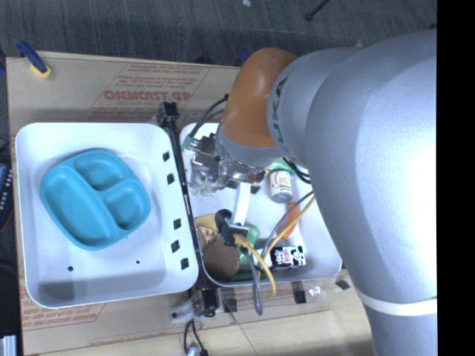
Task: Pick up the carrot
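Picking up the slender orange carrot (pixel 295 212) is calling for a repositioning of the claw (pixel 211 170) before any descent. The carrot is lying in the right-hand shallow white bin (pixel 315 237), just beside the small cylindrical can with the white and red label (pixel 280 186). It is slanting away from the can toward the bin's near rim. The claw is hanging on the opposite side of the can, near it but apart from it, so the carrot is sitting clear of the claw and is not being held. Whether the claw is standing apart or together cannot be told, because the wrist is covering it.

As a judgement, the claw is needing to cross over the can and turn so that its closing line is running across the carrot's narrow width. It should then descend at the carrot's mid-length. A black-and-white patterned block (pixel 288 256) is lying beyond the carrot's end farthest from the can. The descent is best kept toward the can side to avoid catching that block.
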Robot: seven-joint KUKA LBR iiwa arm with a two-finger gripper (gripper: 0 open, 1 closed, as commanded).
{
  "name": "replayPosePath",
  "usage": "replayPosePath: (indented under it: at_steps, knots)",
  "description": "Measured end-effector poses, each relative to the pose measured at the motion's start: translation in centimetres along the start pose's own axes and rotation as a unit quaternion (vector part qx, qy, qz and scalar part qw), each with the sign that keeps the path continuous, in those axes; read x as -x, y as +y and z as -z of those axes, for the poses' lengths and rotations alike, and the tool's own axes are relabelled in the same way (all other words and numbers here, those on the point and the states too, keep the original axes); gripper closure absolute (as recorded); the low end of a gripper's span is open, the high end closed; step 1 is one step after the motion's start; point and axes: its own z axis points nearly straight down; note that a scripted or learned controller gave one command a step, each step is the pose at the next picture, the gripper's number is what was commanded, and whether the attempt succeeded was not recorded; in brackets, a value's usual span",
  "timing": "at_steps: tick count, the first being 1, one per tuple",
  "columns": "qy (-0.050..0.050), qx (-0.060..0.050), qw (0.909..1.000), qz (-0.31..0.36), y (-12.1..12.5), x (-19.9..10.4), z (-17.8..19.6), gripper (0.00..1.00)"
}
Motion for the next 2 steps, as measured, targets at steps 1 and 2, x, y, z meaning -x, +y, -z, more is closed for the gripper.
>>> replayPosePath:
  at_steps: [1, 2]
  knots:
    - [0.000, 0.001, 1.0000, 0.000, 0.1, 0.0, 0.0, 0.00]
    - [0.001, 0.007, 0.9998, 0.017, 9.2, 0.1, 6.3, 0.00]
